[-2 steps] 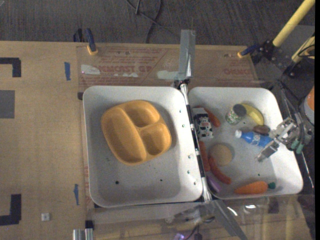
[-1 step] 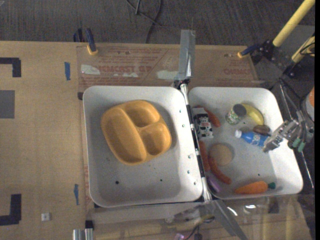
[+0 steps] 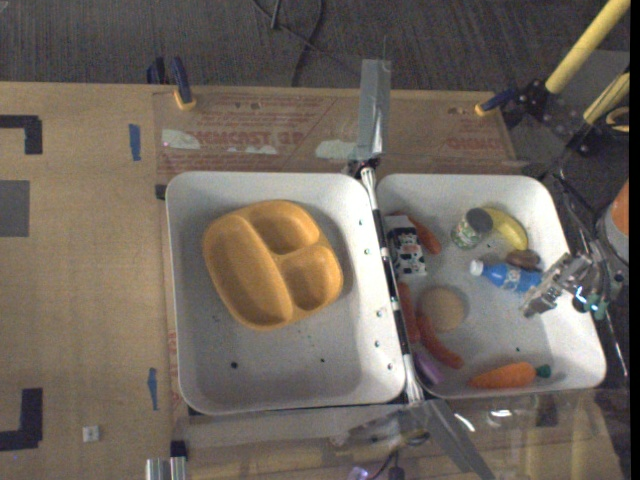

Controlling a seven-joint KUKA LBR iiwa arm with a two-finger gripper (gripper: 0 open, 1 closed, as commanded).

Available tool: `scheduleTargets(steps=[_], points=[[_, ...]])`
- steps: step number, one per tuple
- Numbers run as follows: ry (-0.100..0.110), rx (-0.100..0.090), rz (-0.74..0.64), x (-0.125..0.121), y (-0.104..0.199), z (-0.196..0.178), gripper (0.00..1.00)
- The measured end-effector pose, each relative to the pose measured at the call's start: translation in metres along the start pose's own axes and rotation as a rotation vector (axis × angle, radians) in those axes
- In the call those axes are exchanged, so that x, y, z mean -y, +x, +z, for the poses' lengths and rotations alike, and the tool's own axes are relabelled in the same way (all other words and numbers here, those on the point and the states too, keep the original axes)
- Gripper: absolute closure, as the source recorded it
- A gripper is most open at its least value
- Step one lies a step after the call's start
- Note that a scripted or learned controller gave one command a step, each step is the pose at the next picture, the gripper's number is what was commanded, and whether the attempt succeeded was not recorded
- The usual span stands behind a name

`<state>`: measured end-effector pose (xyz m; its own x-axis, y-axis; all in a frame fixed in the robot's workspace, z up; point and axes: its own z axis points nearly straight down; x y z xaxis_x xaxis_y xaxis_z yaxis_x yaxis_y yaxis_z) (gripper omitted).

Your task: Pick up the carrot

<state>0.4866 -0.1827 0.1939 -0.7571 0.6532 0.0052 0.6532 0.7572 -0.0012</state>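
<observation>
The carrot [image 3: 505, 375] is orange with a small green stub at its right end. It lies flat along the front wall of the right bin [image 3: 572, 353], near that bin's front right corner. My gripper [image 3: 540, 302] hangs over the right side of the same bin, reaching in from the right. It is behind the carrot and a little to its right, apart from it, and just in front of a blue and white bottle [image 3: 505, 275]. Nothing shows in its grasp.
In the right bin lie a banana [image 3: 508, 228], a small jar [image 3: 467, 232], a round tan disc [image 3: 444, 308], a red sausage [image 3: 438, 348], a black and white box [image 3: 406, 251] and a purple item [image 3: 428, 371]. The left bin [image 3: 200, 368] holds a yellow divided plate [image 3: 272, 262].
</observation>
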Motion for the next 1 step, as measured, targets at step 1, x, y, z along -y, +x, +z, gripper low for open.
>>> scheduleTargets(steps=[1], points=[[0.0, 0.0, 0.0, 0.0001, -0.0001, 0.0, 0.0]])
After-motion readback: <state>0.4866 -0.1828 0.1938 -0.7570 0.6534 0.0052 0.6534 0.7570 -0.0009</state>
